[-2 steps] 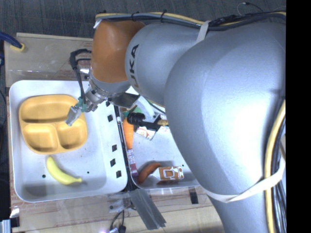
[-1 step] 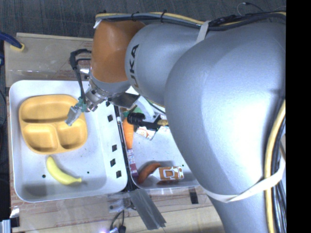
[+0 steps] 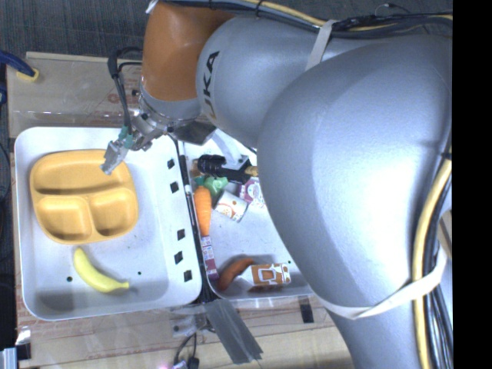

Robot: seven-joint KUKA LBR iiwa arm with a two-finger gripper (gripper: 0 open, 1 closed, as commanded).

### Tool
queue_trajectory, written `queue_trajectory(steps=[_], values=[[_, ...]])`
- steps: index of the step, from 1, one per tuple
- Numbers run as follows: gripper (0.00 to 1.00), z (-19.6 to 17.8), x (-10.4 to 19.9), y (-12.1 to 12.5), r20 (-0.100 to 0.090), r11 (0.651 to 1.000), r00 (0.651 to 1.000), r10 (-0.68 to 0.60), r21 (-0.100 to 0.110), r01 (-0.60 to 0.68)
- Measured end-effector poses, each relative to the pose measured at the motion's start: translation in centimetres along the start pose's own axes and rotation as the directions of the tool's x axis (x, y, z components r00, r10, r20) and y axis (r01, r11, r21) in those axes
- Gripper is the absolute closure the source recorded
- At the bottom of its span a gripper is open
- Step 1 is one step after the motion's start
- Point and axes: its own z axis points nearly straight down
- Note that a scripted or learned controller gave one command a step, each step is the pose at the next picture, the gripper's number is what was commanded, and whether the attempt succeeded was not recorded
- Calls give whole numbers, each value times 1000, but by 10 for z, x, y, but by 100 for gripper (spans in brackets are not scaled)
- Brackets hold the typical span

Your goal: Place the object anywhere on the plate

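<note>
From above and at a slant, the big grey arm [image 3: 338, 152] fills the right side of the scene, its orange band [image 3: 173, 52] bending down toward the left bin [image 3: 31, 298]. At its tip the gripper [image 3: 115, 156] hangs over the upper right corner of the yellow plate [image 3: 81, 194], a divided plate with three compartments that sits in the upper part of that bin. How far the jaws stand apart I cannot tell from here, nor whether anything is between them; the tip is small and pale against the plate's rim.

A banana [image 3: 96, 274] lies on the bin floor just below the plate, apart from it, curving down toward the right.

In the right bin [image 3: 254, 294], half hidden under the arm, a carrot [image 3: 203, 210] lies lengthwise along the wall between the bins. Beside it sit a small white carton [image 3: 231, 206] and a black object [image 3: 219, 164]. Nearer the front wall are a brownish sausage-shaped thing [image 3: 234, 269] and an orange box [image 3: 269, 275]. Both bins rest on the wooden counter [image 3: 69, 75].
</note>
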Motion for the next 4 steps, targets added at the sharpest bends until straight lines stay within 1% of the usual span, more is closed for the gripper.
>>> queue_trajectory(steps=[1,2,3,4], values=[[0,32,-16,15,0,1000,1000,-8,0,8],[0,70,25,39,0,889,889,457,6,-457],[0,97,32,0,0,952,953,305,-40,-304],[0,89,76,-19,-1,910,910,415,-2,-415]])
